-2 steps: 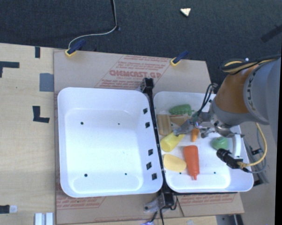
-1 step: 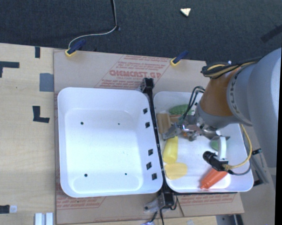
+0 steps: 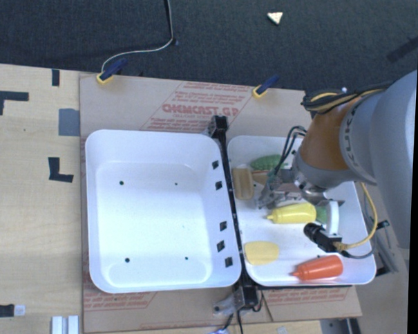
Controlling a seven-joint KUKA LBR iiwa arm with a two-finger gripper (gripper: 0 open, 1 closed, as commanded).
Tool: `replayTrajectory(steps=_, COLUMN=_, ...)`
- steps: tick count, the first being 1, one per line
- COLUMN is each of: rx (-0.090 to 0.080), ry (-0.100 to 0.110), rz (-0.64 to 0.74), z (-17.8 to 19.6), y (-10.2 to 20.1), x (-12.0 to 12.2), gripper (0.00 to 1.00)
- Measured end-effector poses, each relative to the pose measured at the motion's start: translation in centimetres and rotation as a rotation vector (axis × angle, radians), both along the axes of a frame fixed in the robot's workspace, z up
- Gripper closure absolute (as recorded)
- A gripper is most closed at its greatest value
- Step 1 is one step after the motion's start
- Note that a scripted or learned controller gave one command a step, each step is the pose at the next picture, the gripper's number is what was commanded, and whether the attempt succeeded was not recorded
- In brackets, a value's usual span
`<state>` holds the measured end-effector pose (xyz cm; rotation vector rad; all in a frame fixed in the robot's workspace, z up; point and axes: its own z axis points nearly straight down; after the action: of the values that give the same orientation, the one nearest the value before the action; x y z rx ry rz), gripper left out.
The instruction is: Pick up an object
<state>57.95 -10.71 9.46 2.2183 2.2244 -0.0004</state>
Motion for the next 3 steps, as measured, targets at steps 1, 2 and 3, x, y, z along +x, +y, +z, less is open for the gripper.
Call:
replayTrajectory(steps=1, rx=0.001, ry=0.002, rz=-0.001, z=-1.1, y=0.4, x=2.1, gripper=1.00)
replayTrajectory(steps=2, rx=0.000, ry=-0.001, rz=-0.001, z=-1.0, y=-1.6, x=4.6, gripper=1.00)
replayTrajectory(steps=3, rx=-0.006, ry=-0.002, rz=0.000, z=-0.9, y=-1.8, x=4.6, gripper=0.00)
